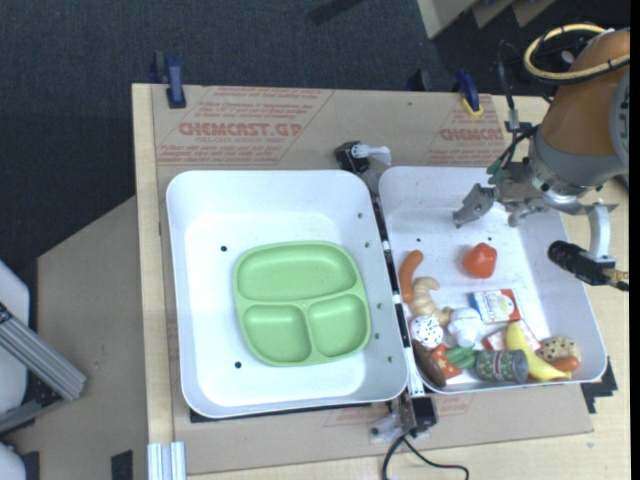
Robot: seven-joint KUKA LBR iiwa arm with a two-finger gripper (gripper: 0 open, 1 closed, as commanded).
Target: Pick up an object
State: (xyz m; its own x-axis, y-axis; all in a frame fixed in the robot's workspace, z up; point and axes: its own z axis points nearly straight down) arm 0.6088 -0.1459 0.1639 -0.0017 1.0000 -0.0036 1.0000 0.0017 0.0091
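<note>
Camera view puts our gripper (495, 208) just above the red tomato (480, 259), jaws apart and empty, seemingly poised for a pick.

Grey arm (585, 158), orange band (yellow cable looped above).

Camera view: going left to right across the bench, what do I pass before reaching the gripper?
Left white bin → green divided plate → right white bin → orange carrot-shaped toy → red tomato-like toy → gripper, hanging over the right bin's far end.
</note>
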